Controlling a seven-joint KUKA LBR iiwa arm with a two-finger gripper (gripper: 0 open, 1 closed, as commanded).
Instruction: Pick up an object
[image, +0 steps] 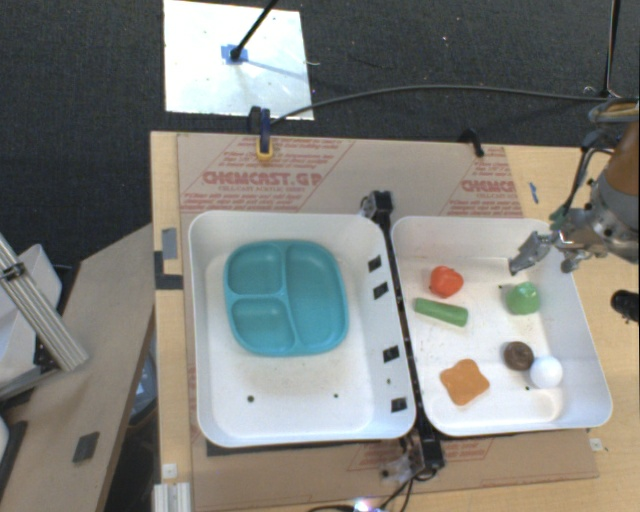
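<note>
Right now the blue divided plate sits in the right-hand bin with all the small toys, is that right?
Not quite. The camera view shows the blue divided plate alone in the left bin; the small toys lie in the right bin.

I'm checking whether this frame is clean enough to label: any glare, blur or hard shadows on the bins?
Camera view: light is even and soft, with faint shadows beside the teal plate and small items. The right bin is bright, so the white ball nearly blends in. The claw looks slightly blurred; the rest is sharp.
</note>
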